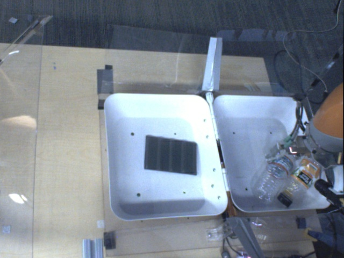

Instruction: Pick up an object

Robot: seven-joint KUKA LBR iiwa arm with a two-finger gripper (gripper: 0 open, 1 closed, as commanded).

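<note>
clear bottle (273,175) lies beside small packets (305,174).

We are seeing a clear plastic bottle (272,175) lying on its side in the right bin (242,117), near the right front corner. A small box (306,174) with yellow and dark print is lying just beside it.

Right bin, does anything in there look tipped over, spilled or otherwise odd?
The clear plastic bottle lies on its side in the right bin, tilted diagonally, not standing. Small items crowd beside it: an orange-labelled one and a black one. No spill shows. The dark ridged pad in the left bin sits slightly askew.
</note>
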